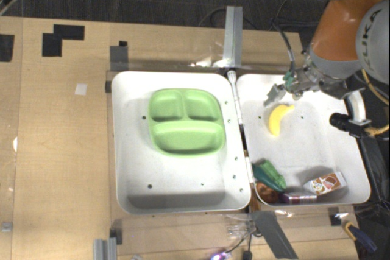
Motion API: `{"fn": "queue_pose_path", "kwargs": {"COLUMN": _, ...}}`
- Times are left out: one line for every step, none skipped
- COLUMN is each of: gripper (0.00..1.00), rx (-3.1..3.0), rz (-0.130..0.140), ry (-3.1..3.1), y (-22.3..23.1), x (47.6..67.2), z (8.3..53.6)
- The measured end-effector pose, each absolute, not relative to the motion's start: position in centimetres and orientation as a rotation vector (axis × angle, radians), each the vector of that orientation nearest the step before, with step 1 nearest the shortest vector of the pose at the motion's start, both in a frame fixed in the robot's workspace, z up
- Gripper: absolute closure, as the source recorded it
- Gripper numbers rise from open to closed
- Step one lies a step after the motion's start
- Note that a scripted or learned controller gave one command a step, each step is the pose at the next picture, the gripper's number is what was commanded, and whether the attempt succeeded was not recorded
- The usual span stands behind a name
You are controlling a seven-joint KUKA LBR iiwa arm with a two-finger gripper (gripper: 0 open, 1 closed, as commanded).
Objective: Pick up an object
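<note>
Nearest you, a green packet (270, 175) and small carton (325, 182) crowd the right bin's (304, 149) front edge; your claw (284, 89), seemingly open and empty, hovers just behind the banana (278, 119) mid-bin — light, smooth, likely rigid; grip across its middle.

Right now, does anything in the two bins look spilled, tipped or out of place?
Nothing looks spilled or broken. The green tray lies flat in the left bin. In the right bin, the banana lies alone below the claw, while the green packet and small carton crowd the near edge.
</note>
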State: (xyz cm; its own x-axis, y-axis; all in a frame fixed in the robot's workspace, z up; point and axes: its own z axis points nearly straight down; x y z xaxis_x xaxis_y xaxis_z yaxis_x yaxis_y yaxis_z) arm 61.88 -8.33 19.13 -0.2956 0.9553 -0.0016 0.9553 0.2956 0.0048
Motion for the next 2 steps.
{"fn": "queue_pose_path", "kwargs": {"gripper": 0.00, "rx": 1.815, "rz": 0.011, "ry": 2.547, "y": -12.1, "x": 60.9, "z": 9.1}}
{"fn": "queue_pose_path", "kwargs": {"gripper": 1.00, "rx": 1.812, "rz": 0.021, "ry": 2.546, "y": -11.9, "x": 61.2, "z": 10.4}}
